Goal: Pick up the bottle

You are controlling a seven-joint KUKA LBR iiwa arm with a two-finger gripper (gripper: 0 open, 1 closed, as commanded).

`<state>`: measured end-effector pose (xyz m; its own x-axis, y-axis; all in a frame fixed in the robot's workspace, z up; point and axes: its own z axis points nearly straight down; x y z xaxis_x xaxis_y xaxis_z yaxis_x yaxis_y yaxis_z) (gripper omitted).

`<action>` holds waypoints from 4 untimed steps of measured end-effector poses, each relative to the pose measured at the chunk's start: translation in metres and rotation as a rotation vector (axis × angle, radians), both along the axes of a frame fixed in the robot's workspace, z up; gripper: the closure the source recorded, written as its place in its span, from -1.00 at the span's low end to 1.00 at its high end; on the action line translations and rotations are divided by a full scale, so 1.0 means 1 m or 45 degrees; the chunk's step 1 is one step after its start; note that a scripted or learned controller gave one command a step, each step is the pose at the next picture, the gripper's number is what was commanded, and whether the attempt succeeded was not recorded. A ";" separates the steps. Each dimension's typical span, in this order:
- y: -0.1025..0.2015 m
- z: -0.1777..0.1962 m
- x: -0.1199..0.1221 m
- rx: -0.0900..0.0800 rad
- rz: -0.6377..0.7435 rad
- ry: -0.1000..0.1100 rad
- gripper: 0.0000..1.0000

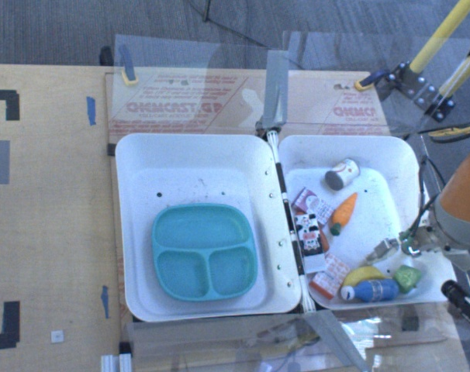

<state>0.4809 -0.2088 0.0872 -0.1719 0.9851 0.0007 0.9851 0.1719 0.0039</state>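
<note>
The bottle lies on its side at the near edge of the right bin, a smooth blue plastic body with a white cap pointing toward the divider between the bins. Touching it along the far side is a curved yellow banana, and at its base end sits a rounded green item. Just left of the cap lies a small flat orange-and-white packet; its print is too small to read.

Farther up the bin lie a tapered orange carrot with a green tip, a black-and-white cow-patterned carton, a small pink-and-white box and a short grey cylinder tipped on its side near the far wall.

The claw hangs over the right side of this bin, above and just beyond the banana and bottle, at the end of the grey arm with its orange band. Whether its fingers are spread or closed cannot be told. Nothing shows between them.

The left bin, white and faintly speckled, holds a teal plastic tray with three compartments and rounded corners. Beyond both bins clear sheets carry mirrored red lettering, unreadable here. The wooden tabletop bears black markers and bits of blue tape.
</note>
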 end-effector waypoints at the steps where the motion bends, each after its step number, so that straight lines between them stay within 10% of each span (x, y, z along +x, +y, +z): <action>1: -0.001 0.000 0.000 -0.003 0.033 -0.002 -1.00; 4: 0.049 0.021 -0.002 0.000 0.311 0.008 -1.00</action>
<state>0.4791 -0.1595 0.1086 -0.4053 0.9142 0.0025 0.9142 0.4053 -0.0017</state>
